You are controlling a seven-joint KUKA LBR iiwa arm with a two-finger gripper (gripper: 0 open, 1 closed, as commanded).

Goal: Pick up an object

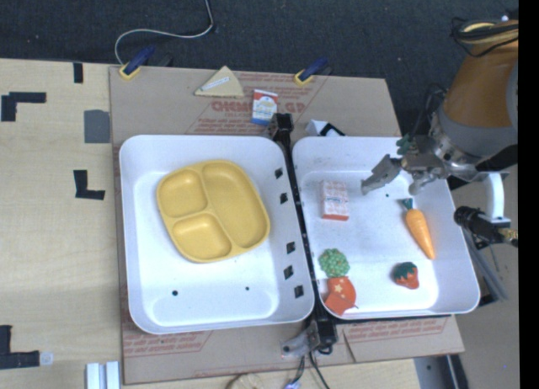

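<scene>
The jaws (396, 173) hang over the right bin (450, 290), spread apart and grasping nothing: one finger slants out toward the carton (334, 199), the other points down near the carrot (419, 230). Any object will do, and all the loose ones lie in this bin: the carton left of the jaws, the carrot just below them, a strawberry (406, 274) lower down, and broccoli (333, 261) touching a tomato (339, 293) near the bin's inner wall. The left bin (135, 210) carries only a yellow tray (212, 209), too wide to pinch.

The carrot looks the nearest and easiest target. To take it well, the jaws should turn so the fingers straddle its narrow width, not its length, centre over the thick upper half, then descend until the tips nearly reach the bin floor before closing. The broccoli and tomato touch, so a grab there risks nudging both.
</scene>
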